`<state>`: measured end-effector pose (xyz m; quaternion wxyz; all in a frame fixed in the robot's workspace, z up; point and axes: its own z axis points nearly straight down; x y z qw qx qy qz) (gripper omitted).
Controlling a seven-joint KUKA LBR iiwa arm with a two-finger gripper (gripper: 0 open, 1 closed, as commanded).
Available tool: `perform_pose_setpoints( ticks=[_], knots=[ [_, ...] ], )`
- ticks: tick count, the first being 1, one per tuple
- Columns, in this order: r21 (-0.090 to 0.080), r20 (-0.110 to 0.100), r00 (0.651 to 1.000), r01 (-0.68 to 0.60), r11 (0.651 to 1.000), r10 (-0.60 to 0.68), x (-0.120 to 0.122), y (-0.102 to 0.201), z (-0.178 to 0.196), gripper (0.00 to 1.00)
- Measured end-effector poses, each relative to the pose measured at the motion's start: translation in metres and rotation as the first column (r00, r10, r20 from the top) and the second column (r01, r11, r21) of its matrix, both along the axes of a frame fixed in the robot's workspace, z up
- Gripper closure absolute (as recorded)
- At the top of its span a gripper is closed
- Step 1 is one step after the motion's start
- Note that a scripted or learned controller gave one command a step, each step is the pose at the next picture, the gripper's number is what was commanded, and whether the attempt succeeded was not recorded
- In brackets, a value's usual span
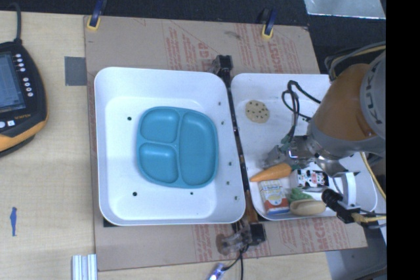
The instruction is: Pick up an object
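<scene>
Grey arm (348, 115) hiding right bin (275, 85), carrot (270, 172) peeking out

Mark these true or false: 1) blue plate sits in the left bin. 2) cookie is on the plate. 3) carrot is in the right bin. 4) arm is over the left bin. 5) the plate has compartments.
1) True: the plate lies in the left bin.
2) False: the cookie lies on the floor of the right bin, apart from the plate.
3) True: the carrot lies in the right bin, near the dividing wall.
4) False: the arm hangs over the right bin.
5) True: three compartments.
</scene>
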<state>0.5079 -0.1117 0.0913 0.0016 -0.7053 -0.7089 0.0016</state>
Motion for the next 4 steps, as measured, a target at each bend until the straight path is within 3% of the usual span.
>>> perform_pose_setpoints(
  ticks=[1,2,3,4],
  knots=[
    [-0.001,0.000,1.000,-0.003,1.000,0.003,0.001,-0.001,0.010,1.00],
    [0.001,0.003,1.000,0.001,1.000,-0.001,0.040,0.036,0.101,1.00],
    [-0.001,0.003,1.000,0.003,1.000,-0.003,0.096,-0.041,0.145,1.00],
    [0.001,0.003,1.000,0.001,1.000,-0.001,0.149,-0.007,0.163,1.00]
  ],
)
